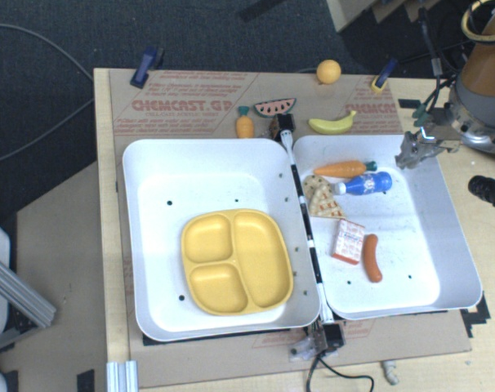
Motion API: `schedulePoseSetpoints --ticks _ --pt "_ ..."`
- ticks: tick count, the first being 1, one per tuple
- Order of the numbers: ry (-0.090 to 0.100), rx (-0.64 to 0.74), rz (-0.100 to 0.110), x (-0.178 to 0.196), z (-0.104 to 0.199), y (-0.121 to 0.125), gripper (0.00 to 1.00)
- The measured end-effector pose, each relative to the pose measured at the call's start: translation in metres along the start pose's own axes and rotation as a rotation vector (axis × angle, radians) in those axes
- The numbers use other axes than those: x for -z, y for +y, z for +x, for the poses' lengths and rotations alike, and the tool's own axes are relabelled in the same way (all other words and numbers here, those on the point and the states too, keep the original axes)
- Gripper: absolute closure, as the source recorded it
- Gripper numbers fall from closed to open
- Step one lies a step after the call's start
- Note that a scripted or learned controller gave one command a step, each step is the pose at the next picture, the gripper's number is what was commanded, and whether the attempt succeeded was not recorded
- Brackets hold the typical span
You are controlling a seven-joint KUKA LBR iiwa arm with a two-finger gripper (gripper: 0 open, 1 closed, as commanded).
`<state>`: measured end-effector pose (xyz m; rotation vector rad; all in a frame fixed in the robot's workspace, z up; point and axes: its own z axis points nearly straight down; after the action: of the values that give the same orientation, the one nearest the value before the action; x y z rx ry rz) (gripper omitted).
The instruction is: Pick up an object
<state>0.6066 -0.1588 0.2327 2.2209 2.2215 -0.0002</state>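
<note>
The two white bins look like smooth, faintly glossy plastic, the yellow divided plate matt plastic, the desk flat printed cardboard, and the gripper dull grey metal.

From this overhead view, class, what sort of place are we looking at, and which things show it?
Probably a robotics lab test bench, not a kitchen: two white bins clamped side by side, toy food such as a plastic banana, and a robot arm reaching in.

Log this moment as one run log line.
gripper: over right bin top-right edge | holding: nothing seen | nearest: blue bottle, carrot | pick: not yet done
</note>
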Motion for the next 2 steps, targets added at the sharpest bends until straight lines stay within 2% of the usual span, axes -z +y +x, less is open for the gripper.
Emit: schedulePoseSetpoints --ticks 1,2 --pt "0.001 -0.001 0.003 -0.078 0.000 -0.072 0.00" --pt "-0.001 0.001 -0.016 -0.142 0.037 -0.093 0.00"
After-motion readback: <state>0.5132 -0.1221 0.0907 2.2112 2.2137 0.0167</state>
